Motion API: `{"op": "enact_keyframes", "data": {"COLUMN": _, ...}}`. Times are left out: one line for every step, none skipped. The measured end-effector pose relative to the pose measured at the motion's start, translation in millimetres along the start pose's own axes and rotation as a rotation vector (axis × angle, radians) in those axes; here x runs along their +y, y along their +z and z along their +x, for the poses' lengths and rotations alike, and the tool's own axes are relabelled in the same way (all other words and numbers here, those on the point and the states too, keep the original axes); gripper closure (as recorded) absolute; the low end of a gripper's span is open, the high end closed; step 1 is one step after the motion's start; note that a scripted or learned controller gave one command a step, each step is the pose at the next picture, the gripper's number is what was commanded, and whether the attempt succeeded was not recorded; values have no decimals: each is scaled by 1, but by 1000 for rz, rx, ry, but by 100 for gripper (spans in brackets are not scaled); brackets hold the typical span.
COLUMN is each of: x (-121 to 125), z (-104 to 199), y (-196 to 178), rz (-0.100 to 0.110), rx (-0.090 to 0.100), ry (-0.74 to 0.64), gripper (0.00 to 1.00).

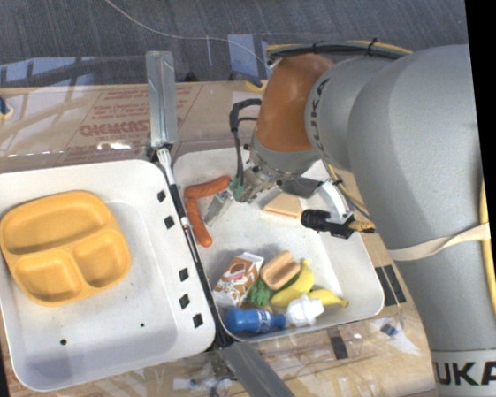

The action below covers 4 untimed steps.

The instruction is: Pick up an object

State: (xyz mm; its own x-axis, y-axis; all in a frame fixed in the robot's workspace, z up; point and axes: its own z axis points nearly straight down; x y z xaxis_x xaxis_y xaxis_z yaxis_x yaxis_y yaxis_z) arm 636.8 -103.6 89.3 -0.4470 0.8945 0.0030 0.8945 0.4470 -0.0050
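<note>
My gripper [222, 203] is low in the right bin [358, 265], near its back left corner. It sits just right of two orange-red sausages, one lying crosswise [207, 188] and one lengthwise [197, 224] along the bin's left wall. The gripper tip is beside them, and I see nothing held in it. A beige wedge [282, 207] lies just right of the gripper, partly under the wrist. The grey arm with its orange band [287, 109] covers the back right of this bin.
At the front of the right bin lie a snack packet [238, 279], a bun [280, 269], a yellow banana [301, 287], a green piece [259, 294] and a blue bottle [251, 320] with a white cap. A yellow divided plate [62, 245] lies in the left bin [113, 342].
</note>
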Motion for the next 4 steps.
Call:
{"op": "enact_keyframes", "data": {"x": 20, "z": -7, "y": -4, "rz": -6, "rx": -5, "ry": -71, "gripper": 0}}
{"op": "enact_keyframes", "data": {"x": 21, "z": -7, "y": -16, "rz": -8, "rx": -6, "ry": -75, "gripper": 100}}
{"op": "enact_keyframes", "data": {"x": -15, "z": 40, "y": -189, "rz": -11, "rx": -6, "ry": 177, "gripper": 100}}
{"op": "enact_keyframes", "data": {"x": -7, "z": -22, "y": -160, "rz": -2, "rx": -2, "ry": 611, "gripper": 100}}
